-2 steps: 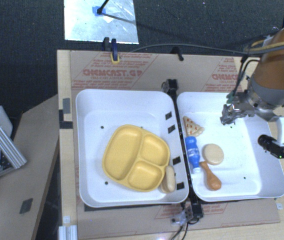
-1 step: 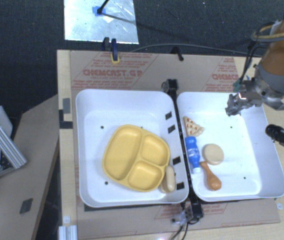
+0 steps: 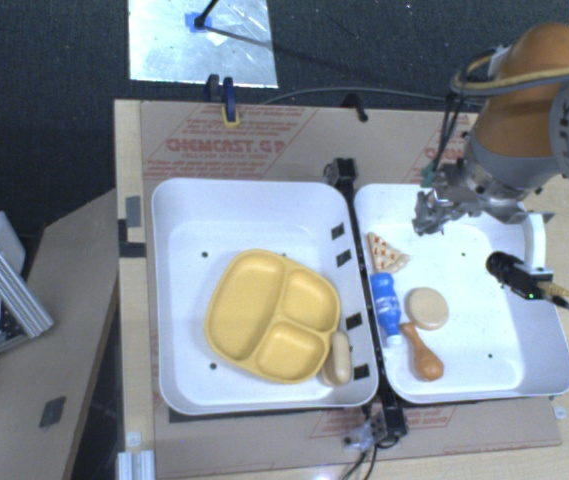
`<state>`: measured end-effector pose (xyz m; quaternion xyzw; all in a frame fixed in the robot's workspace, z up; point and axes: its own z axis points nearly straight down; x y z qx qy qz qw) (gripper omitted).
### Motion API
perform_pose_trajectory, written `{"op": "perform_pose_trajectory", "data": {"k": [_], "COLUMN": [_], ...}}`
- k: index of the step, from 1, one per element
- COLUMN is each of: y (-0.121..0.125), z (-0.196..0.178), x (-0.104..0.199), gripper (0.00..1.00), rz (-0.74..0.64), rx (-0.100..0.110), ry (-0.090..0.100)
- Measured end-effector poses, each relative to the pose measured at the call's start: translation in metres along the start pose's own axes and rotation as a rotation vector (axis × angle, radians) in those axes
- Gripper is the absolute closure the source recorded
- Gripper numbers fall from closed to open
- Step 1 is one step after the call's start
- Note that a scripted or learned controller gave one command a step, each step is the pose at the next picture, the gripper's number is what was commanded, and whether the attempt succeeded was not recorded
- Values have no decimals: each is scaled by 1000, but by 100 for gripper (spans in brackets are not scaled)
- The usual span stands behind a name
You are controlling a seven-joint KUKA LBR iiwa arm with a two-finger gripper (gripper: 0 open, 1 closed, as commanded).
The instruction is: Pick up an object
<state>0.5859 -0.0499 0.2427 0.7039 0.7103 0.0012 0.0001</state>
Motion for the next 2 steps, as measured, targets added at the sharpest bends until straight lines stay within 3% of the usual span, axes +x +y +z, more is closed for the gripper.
{"op": "perform_pose_trajectory", "data": {"k": [2], "y": [12], "z": [23], "x": [107], "gripper": [100], "rz": [0], "rx": [0], "ry": [0]}}
